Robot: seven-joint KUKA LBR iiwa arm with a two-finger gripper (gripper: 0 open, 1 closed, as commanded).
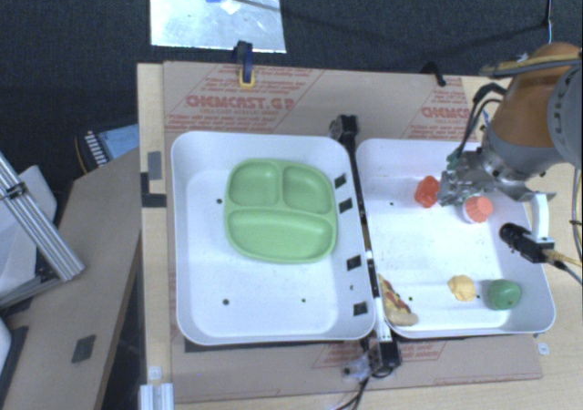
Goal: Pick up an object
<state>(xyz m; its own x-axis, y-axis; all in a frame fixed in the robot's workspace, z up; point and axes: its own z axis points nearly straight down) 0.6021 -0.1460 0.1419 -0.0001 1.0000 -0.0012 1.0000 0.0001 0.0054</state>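
The tool point(455, 182) hangs low over the far part of the right bin point(428, 308), at the end of the grey arm point(533, 121) reaching in from the right. Two small reddish-orange objects lie on either side of it: an orange-red piece point(425, 192) just to its left, close to or touching the tool, and a pinkish-red piece point(478, 209) just to its lower right. Whether the tool is spread or pressed together cannot be told from this angle, and nothing is visibly pinched in it. Well apart, near the bin's front edge, sit a yellow lump point(462, 288) and a green ball point(502, 293) side by side, and a tan and red item point(397, 303) in the front left corner. The left bin point(196, 244) holds a green divided plate point(279, 210).
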